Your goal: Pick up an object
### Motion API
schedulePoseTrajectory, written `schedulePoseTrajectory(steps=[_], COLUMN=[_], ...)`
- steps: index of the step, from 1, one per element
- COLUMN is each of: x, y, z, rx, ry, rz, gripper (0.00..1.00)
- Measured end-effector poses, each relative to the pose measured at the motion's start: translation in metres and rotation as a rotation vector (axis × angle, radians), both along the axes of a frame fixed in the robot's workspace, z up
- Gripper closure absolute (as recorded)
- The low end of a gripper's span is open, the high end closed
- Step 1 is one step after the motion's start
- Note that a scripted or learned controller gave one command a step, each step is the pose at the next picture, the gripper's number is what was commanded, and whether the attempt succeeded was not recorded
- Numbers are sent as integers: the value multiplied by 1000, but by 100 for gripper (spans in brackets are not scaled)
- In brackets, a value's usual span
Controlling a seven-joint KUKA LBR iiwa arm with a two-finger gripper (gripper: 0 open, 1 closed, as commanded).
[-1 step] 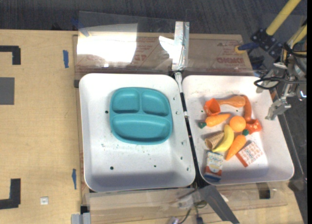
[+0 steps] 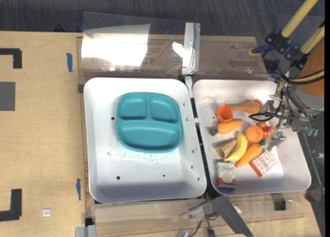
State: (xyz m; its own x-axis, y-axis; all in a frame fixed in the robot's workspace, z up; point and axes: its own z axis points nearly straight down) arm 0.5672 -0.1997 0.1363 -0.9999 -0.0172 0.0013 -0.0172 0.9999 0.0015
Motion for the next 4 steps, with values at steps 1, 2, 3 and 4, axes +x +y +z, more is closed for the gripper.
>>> schedulePoseTrajectory(steps=[1,2,3,4], x=[6,-34,-52,25], y=[-5,55,99,89], z=[-47,-47,-46,12], rx=[-4,-1,-1,-1], ry=[-12,-13,-17,-13], rz=[-77,-230,-301,-351], gripper=[0,0,0,0])
